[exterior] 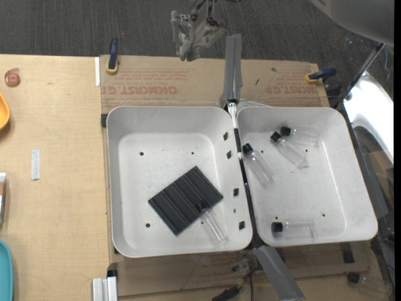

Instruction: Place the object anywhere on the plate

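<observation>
The gripper [195, 33] is grey bare metal with dark cables above; the arm [351, 2] is smooth grey with black lettering.

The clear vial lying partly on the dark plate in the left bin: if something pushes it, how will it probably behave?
The vial looks round and lies on its side, so it would likely roll. It looks like thin clear plastic or glass, probably light and smooth, perhaps slippery. Its capped end rests on the plate edge, so a nudge may slide it off.

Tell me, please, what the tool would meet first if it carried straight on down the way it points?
Probably the brown cardboard sheet behind the left bin: the tool hangs above the bench's far edge, pointing down. Depth is unclear, so it could be the floor beyond.
</observation>
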Available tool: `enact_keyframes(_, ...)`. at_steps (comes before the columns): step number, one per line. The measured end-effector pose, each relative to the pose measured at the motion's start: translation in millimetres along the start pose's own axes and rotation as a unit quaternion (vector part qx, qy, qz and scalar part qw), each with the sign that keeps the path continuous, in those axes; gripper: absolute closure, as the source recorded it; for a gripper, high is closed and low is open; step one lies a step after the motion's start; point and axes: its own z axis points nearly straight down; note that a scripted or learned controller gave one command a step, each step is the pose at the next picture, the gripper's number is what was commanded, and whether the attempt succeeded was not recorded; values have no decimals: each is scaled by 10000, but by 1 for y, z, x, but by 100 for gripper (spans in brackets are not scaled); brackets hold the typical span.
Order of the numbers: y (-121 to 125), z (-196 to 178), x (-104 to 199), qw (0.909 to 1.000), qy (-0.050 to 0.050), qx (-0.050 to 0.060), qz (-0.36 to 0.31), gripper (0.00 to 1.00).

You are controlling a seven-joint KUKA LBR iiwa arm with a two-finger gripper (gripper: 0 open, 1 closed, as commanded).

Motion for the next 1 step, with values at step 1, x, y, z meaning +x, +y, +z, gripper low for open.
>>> enact_keyframes(1,-2,-9,1,10000,-30,13,38,100)
